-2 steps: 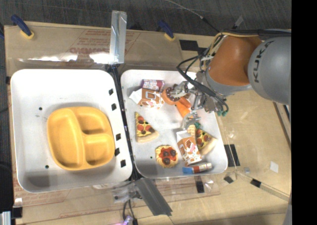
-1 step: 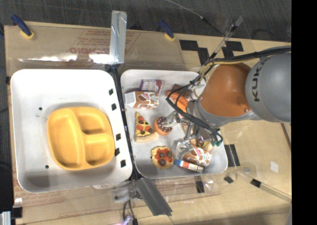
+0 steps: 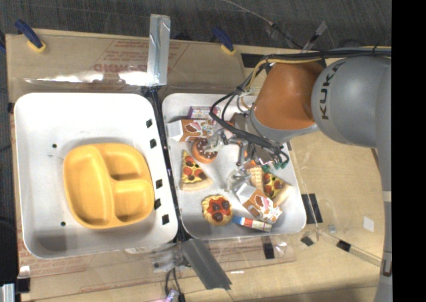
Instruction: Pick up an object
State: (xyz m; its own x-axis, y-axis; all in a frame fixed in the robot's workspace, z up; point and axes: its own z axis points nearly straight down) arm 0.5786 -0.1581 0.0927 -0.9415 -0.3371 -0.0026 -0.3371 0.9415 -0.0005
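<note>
The right bin [image 3: 296, 217] holds several toy foods. A pizza slice [image 3: 193, 173] lies by its left wall, and a round tart with red berries [image 3: 217, 209] sits near the front. A brown doughnut [image 3: 205, 150] and a brown packet [image 3: 192, 128] lie toward the back left. A second pizza slice [image 3: 273, 186], a small printed box [image 3: 261, 209] and a white tube [image 3: 253, 225] lie at the front right. My gripper [image 3: 234, 151] hangs low over the middle of this bin, between the doughnut and the second slice. Cables and the wrist hide much of it.
The left bin [image 3: 33, 121] holds a yellow divided tray [image 3: 106, 181]. The arm's orange band [image 3: 286, 98] and grey body [image 3: 353, 98] cover the right bin's back right corner. A taped seam [image 3: 160, 48] runs up from the gap between the bins.
</note>
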